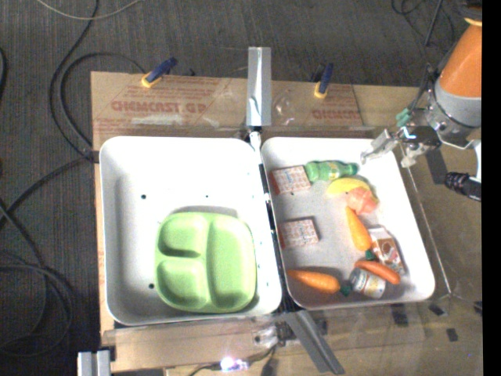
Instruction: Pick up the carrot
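Carrot (pixel 314 280) loose among clutter, right bin (pixel 419 233) front. Gripper (pixel 389 146) above far rim, empty; finger spread indeterminable.

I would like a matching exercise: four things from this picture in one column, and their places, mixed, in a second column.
Things:
1. green divided tray
2. green bottle
3. can
4. gripper

Places:
A. above the right bin's far right corner
B. right bin, near edge
C. left bin
D. right bin, far end

Pairs: 1-C, 2-D, 3-B, 4-A
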You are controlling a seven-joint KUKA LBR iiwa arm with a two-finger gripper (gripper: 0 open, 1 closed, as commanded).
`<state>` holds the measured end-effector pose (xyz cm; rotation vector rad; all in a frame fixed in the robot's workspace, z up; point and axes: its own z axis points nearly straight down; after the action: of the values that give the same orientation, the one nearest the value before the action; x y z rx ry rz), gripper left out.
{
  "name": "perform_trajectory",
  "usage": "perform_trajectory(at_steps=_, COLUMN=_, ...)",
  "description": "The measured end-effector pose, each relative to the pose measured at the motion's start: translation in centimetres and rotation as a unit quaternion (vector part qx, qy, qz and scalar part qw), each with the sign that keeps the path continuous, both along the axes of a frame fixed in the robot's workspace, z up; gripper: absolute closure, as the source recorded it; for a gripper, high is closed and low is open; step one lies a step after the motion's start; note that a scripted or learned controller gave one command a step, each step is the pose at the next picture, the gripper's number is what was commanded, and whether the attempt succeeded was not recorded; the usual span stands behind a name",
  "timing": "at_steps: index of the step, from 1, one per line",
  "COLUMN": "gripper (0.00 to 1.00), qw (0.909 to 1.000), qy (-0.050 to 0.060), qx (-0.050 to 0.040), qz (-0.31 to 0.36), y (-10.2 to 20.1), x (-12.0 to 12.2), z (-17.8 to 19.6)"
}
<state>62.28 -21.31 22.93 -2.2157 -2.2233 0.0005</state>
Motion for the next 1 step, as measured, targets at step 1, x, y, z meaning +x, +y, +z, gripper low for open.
perform_trajectory(at_steps=1, gripper=0.0, qw=0.9992, qy=-0.002, qx=0.0016, qz=0.041, y=-0.41, x=-2.08, z=-12.25)
